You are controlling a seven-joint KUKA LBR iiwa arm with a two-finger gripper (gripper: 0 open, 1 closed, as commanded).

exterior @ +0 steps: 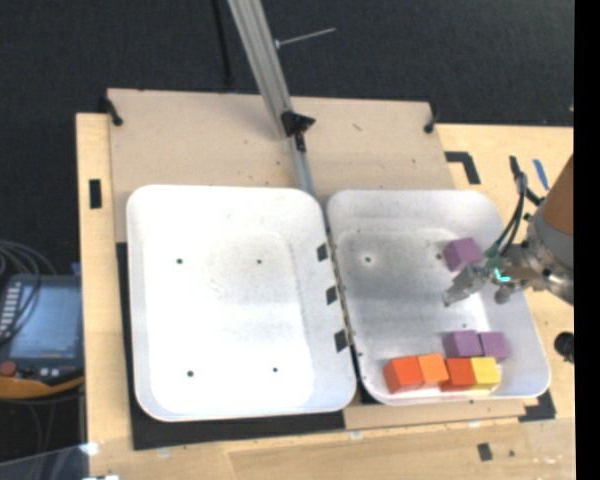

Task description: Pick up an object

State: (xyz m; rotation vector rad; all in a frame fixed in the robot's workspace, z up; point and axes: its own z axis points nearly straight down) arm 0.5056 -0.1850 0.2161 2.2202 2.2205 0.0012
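Camera view: the gripper [472,284] hangs low in the right bin [400,213], beside a purple block [462,252] (grip state unclear, cannot tell); nothing looks lifted yet.

Light is even, from overhead, fairly bright. White bins [225,298] nr blown out, little surface detail, faint grey smudges. Shadows soft, short, under bin rims. Dark floor [40,38] crushed to black. Whole frame soft, low res; tool [472,283] w/ slight blur, edges fuzzy.
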